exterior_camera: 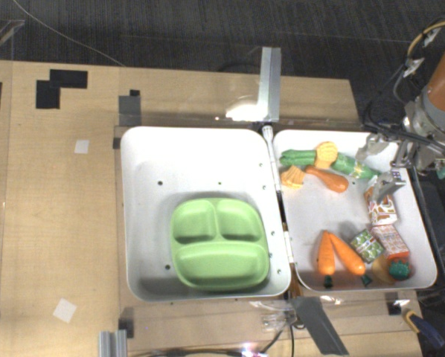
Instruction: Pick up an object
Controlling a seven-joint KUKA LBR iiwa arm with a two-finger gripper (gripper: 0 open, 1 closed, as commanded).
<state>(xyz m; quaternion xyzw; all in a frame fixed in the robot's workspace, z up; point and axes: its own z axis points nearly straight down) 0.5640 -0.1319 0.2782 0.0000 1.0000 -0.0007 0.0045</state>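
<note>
Counter (59,222): pale wooden surface, spanning the frame below a dark floor; carries both bins.

Left shallow white plastic bin (144,169): centre-left of frame. Holds one light-green three-compartment plastic tray (219,242), lying flat toward the bin's lower right.

Right shallow white plastic bin (312,214): centre-right of frame, touching the left bin along a shared edge. Holds all the small toy items.

Grey arm with orange band (444,88): enters at the upper right of frame, wrist over the right bin's upper right corner.

Tool (390,171): metallic two-finger part, low over the upper right part of the right bin. Its tips point down-left toward the bin floor. Opening width: cannot tell; glare and clutter hide the gap. Nothing is seen between the tips.

Items, right bin:
- Two orange toy carrots (337,254), lower centre, side by side, long axes running upper left to lower right.
- Orange toy squash (331,178), upper centre, long axis roughly left-right.
- Green toy vegetable (297,157) with yellow toy corn piece (326,152), upper left, touching.
- Red-and-white small toy carton (382,210), just below the tool; long axis near vertical in frame. Judged the nearest candidate for a pick: a short descent and slight shift down-frame.
- Pink toy packet (391,239), green patterned toy packet (367,245), lower right, close together.
- Dark green toy piece (400,271), lower right corner.
</note>
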